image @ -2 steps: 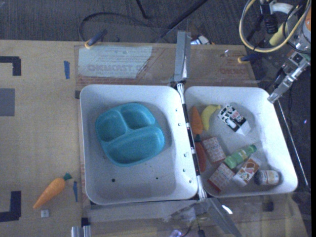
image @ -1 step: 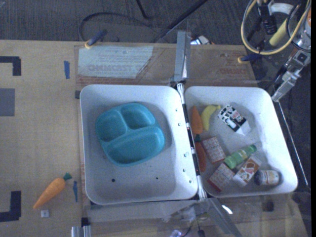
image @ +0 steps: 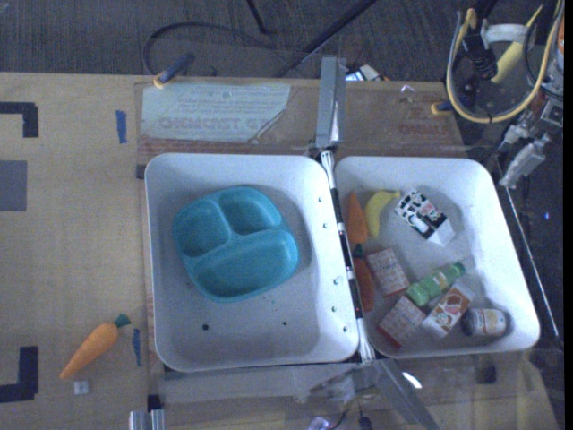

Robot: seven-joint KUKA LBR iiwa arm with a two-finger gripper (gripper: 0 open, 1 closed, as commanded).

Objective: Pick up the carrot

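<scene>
Gripper point(image: 526, 153) sits at the upper right, just past the far right corner of the right bin point(image: 515, 267), blurred in among yellow hoses point(image: 466, 97). Cannot tell whether it is wide or narrow; nothing seen held.

From there outward:
- The right bin holds small packaged goods: a black-and-white cow-print carton point(image: 423, 215), a green bottle point(image: 436, 283), flat printed boxes point(image: 387, 270) and a small can point(image: 484, 322).
- Two orange tapered pieces point(image: 356, 219) lie along that bin's left wall, end to end and roughly parallel to the divider. They could be carrots, hard to say.
- The left bin point(image: 170, 330) holds a teal divided plate point(image: 235, 240), smooth moulded plastic.

The clear carrot point(image: 89, 350) is on the table point(image: 63, 258), outside both bins, just beside the left bin's near left corner. It is smooth orange plastic with a cone shape, the green top point(image: 122, 321) up-right and the tip down-left.

Key relation: the carrot lies diagonally opposite the gripper, well apart, with both bins between. Its long axis runs diagonally, so my read is the gripper needs to close across it. The taper and slick surface may let it slip.
</scene>
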